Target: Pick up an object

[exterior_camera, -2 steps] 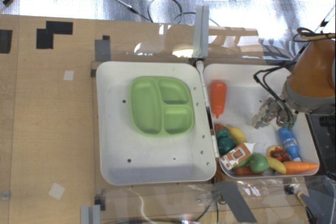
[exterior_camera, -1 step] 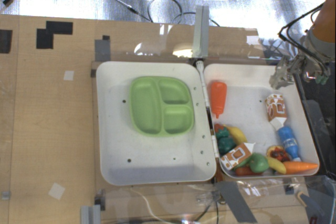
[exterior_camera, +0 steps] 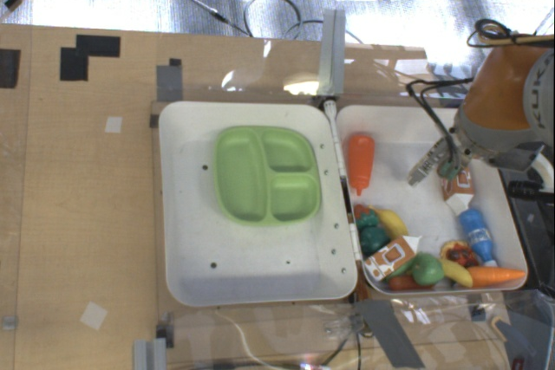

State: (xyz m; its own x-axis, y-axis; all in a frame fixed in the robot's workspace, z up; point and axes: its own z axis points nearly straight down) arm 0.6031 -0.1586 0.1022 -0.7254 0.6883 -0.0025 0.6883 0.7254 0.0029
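Several toys [exterior_camera: 408,258] are piled indistinctly in the right bin [exterior_camera: 395,178], just below the claw [exterior_camera: 429,165], whose finger state cannot be told.

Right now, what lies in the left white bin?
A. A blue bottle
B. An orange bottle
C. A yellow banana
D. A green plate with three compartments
D: the green plate with three compartments lies in the left white bin, while the orange bottle, the blue bottle and the yellow banana lie in the right white bin.
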